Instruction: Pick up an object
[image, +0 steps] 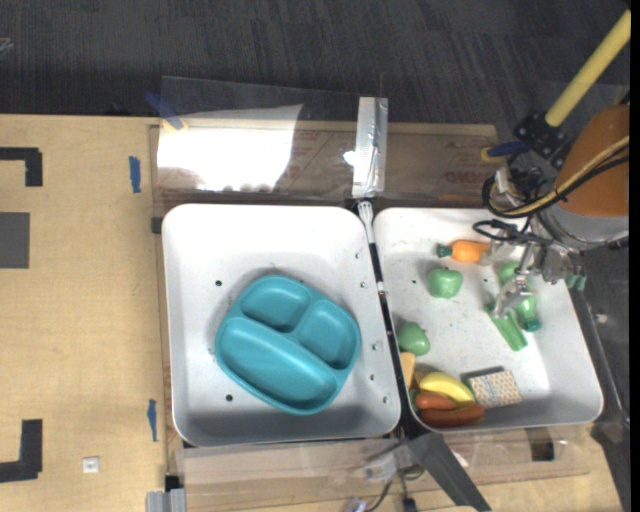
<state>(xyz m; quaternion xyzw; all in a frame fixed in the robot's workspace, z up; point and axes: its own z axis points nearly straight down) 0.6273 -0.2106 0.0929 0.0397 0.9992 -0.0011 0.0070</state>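
Observation:
My gripper (516, 292) hangs low over the right side of the right bin (570, 400), reaching in from the right. Directly beneath and just in front of it lies a long green toy vegetable (514, 330); whether it is touched I cannot tell. A green pepper-like piece (445, 283) and an orange piece (466, 252) lie to the gripper's left. Another green piece (413, 340) sits near the divider. A yellow banana (447, 385), a red piece (448, 404) and a speckled brown block (494, 387) lie along the front wall.
The left bin (190, 250) holds a teal divided plate (288, 342). A metal divider (378, 290) separates the bins. Cables and a yellow rod (590, 70) hang by the arm at upper right. Cardboard-coloured bench surface (70, 300) extends left.

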